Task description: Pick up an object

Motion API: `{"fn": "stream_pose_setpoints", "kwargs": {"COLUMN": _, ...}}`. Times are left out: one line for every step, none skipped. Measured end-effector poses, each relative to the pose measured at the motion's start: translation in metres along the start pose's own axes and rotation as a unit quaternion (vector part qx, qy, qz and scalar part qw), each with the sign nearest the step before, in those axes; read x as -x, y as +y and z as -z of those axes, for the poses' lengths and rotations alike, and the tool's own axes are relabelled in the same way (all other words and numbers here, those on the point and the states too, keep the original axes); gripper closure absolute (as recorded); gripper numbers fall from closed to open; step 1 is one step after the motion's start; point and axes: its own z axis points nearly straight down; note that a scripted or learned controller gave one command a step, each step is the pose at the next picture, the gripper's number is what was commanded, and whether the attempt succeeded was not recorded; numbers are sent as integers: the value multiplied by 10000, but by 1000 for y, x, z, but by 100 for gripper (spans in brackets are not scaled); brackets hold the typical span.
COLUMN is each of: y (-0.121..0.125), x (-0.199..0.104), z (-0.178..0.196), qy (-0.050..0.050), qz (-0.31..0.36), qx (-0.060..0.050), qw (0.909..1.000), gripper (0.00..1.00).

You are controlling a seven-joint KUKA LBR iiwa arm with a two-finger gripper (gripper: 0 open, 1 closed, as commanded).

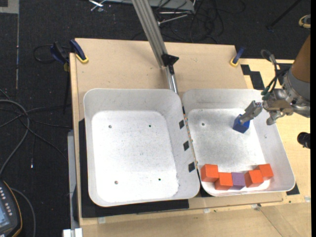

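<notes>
The end effector (257,111) reaches in over the right bin (276,132) from the counter's right edge, and the blue block (241,124) sits at the tip of its left finger, in the upper half of that bin; whether the block is truly pinched between two fingers or merely touched by one cannot be told from this slant, nor can I say whether the fingers stand open or closed. The risk, as I judge it, is a hold that is only partial: if the block is caught by a corner or by one finger alone, it may twist and drop back into the bin as the arm lifts, or be pushed aside across the bin floor rather than taken. A second risk is the finger scraping the bin's floor if the arm comes lower. Counting what lies here: two white bins side by side on the counter (207,58), the left bin (94,132) and the right; one blue block; along the near edge of the right bin a row of five blocks touching one another, four orange blocks (210,172) and one purple block (238,179) between them, well apart from the blue one.
</notes>
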Motion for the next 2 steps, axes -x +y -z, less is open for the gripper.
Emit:
{"fn": "stream_pose_setpoints", "kwargs": {"y": 46, "x": 37, "z": -120, "qy": 1, "qz": -10, "qx": -33, "qw": 10000, "gripper": 0}}
{"fn": "stream_pose_setpoints", "kwargs": {"y": 96, "x": 35, "z": -159, "qy": -1, "qz": -10, "qx": 5, "qw": 10000, "gripper": 0}}
